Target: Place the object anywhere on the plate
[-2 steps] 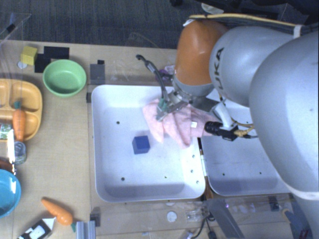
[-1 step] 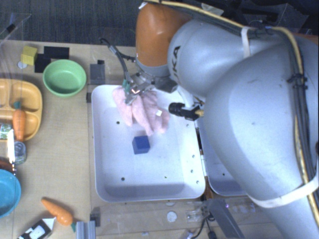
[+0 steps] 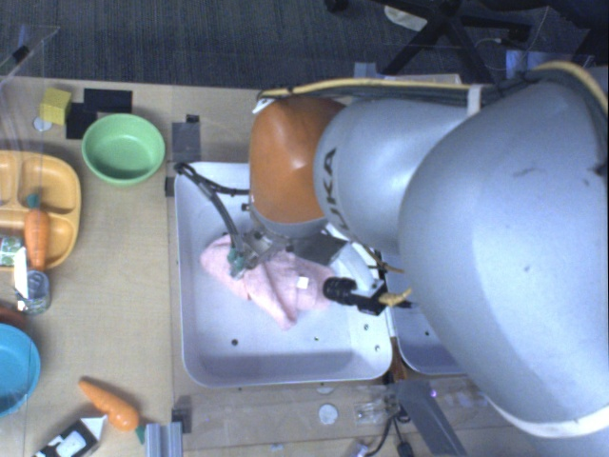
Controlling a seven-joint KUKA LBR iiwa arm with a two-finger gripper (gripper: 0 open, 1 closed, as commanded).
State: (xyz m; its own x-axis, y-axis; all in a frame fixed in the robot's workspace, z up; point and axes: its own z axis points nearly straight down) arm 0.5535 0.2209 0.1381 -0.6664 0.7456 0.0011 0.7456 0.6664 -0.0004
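Note:
A soft pink object point(image 3: 276, 288), like crumpled cloth, lies in the middle of the left white bin point(image 3: 205, 350). My gripper point(image 3: 244, 258) points down at the object's upper left end and touches it or hangs just over it. The arm's orange band point(image 3: 285, 169) and grey body hide the bin's back right part and most of the right bin point(image 3: 419, 350). A blue plate point(image 3: 14, 369) sits at the left edge of the bench, outside the bins. A yellow divided plate point(image 3: 52, 193) lies further back on the left.
A green bowl point(image 3: 122, 148) stands left of the bin's back corner. One carrot point(image 3: 36, 236) rests on the yellow plate, another carrot point(image 3: 109, 405) lies on the bench by the front. A small jar point(image 3: 33, 288) and a yellow block point(image 3: 55, 105) are at the left.

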